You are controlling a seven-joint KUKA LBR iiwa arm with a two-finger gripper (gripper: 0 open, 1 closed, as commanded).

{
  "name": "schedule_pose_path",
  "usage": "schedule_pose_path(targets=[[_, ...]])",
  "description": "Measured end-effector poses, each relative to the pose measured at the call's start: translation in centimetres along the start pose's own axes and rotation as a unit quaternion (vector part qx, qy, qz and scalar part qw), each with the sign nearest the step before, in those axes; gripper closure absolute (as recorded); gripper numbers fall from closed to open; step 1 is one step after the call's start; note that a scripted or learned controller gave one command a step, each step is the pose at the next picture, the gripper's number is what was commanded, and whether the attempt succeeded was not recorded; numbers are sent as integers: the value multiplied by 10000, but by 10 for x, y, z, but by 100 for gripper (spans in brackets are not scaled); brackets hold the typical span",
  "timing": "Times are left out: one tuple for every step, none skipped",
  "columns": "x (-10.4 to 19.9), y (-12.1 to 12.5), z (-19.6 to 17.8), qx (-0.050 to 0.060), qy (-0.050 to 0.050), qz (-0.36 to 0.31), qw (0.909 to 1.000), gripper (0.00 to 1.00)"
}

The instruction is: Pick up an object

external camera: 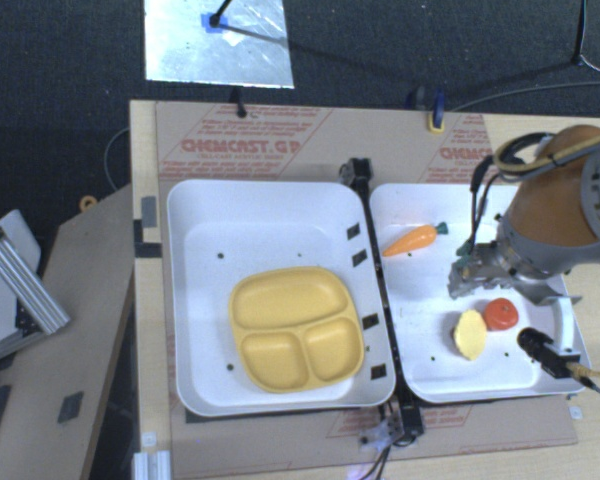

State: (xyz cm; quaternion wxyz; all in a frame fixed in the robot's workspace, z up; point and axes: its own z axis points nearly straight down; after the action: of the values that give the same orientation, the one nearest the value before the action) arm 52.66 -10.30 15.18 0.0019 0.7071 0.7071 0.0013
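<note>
In the right bin lie three things. An orange carrot with a green tip rests near the back left. A pale yellow piece sits toward the front, with a red tomato-like piece touching its right side. My gripper hangs low over the bin's middle, just behind the yellow and red pieces and to the right of the carrot. Nothing shows in its grasp.
The left bin holds a yellow divided plate. A ridge with black clips separates the two bins. My grey arm with its orange band covers the right bin's back right part.
</note>
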Motion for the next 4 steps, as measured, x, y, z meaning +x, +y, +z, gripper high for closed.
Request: schedule_pose_path(targets=[[3,2,-44,-6,0,-23,10000,100],[-7,5,-95,-7,-3,-18,10000,100],[51,16,-90,10,15,-55,10000,100],[102,14,-77,18,15,-49,10000,100]])
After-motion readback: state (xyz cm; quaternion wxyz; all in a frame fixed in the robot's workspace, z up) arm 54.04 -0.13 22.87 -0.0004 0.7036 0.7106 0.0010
